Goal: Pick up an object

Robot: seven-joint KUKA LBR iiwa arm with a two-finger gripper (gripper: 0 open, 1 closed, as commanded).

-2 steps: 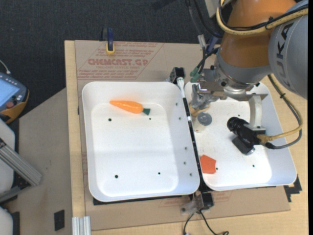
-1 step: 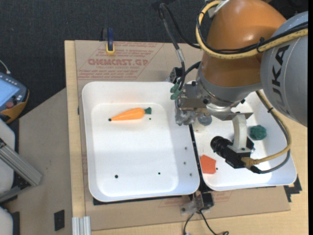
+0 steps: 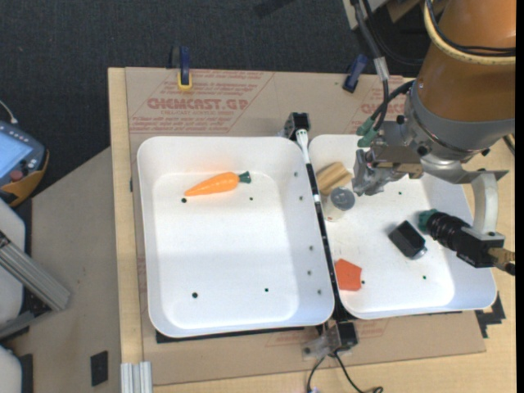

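Observation:
My gripper (image 3: 368, 183) hangs over the back left part of the right bin (image 3: 458, 297). Just left of it lies a tan wooden block (image 3: 332, 175), and a small grey round piece (image 3: 341, 199) sits below and to the left of the gripper, close to it. An orange-red piece (image 3: 349, 275) rests near that bin's front left corner. A small black block (image 3: 407, 240) lies in the middle of the right bin. An orange carrot with a green top (image 3: 214, 184) lies in the back of the left bin (image 3: 164, 301). I see nothing held.
The two bins meet along a raised double rim (image 3: 318, 219) at the centre. Both stand on a cardboard sheet (image 3: 205, 97) clamped at its back edge. The arm's big orange and grey body (image 3: 471, 64) overhangs the right bin's back right part.

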